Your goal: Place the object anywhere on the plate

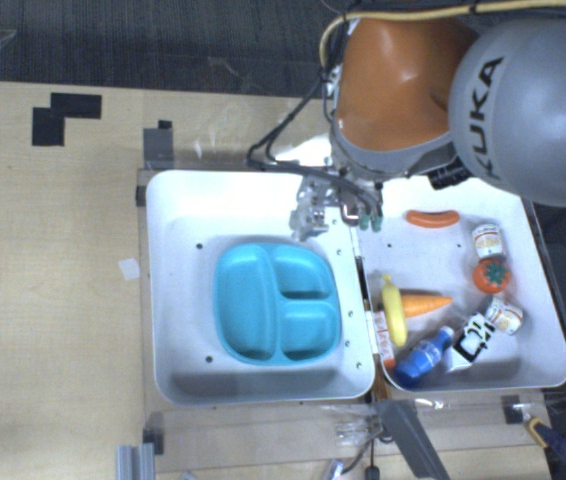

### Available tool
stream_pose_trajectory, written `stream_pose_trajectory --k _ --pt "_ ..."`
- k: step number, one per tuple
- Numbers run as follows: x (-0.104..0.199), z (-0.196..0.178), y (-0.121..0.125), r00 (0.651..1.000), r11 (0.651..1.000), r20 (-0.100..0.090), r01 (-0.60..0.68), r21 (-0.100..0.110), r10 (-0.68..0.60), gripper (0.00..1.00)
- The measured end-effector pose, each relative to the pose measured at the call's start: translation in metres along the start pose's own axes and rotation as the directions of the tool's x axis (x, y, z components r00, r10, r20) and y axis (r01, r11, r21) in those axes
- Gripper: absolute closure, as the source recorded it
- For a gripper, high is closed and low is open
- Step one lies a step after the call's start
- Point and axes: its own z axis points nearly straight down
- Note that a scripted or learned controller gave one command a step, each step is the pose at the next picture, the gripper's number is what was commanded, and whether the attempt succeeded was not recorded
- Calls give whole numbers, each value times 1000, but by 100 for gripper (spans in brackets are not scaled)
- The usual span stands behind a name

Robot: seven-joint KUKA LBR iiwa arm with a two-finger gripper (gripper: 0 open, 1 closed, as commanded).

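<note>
Hovering my tool (335,211) above the far rim of the left bin (178,268), I am finding no object visibly between its fingers; their spread I cannot tell. The blue plate (275,303) is lying bare. Candidate objects, carrot (425,304) included, are sitting in the right bin (543,298); placement remains outstanding.

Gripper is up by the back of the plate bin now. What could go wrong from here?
1. I can't see any object at the gripper, so a release over the blue plate may place nothing.
2. The gripper sits above the plate's far edge, near the divider between the bins; anything dropped here could miss the plate or bounce off its rim.
</note>
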Motion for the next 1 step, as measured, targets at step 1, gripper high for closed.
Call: stream_pose_trajectory --k 1 --pt "70 13 43 964 964 -5 -265 2 265 100"
